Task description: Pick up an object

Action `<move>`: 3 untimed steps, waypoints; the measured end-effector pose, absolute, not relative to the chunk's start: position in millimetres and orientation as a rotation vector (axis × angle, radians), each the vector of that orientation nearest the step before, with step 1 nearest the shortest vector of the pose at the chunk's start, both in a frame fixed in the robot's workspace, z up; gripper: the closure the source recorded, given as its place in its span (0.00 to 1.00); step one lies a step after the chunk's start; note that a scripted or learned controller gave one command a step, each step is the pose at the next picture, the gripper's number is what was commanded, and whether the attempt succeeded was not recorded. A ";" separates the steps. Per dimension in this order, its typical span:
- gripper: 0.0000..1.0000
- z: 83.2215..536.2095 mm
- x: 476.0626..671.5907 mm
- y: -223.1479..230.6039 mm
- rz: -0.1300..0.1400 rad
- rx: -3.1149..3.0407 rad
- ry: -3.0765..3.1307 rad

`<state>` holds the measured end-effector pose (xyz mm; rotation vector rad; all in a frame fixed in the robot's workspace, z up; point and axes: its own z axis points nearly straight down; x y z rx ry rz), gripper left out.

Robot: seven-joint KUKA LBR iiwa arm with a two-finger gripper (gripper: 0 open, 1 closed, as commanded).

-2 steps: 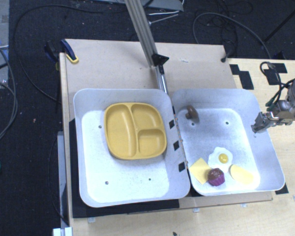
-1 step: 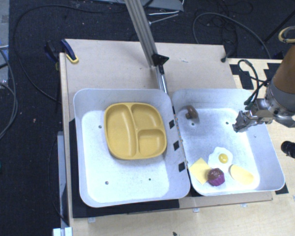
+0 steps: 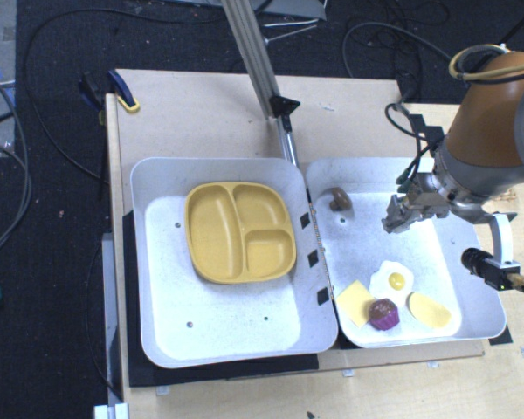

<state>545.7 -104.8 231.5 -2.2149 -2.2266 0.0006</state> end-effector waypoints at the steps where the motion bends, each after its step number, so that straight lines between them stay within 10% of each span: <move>1: 1.00 239.7 555.7 -54.5 -0.003 -2.212 -2.231; 3: 1.00 222.0 580.0 52.4 -0.003 -2.212 -2.231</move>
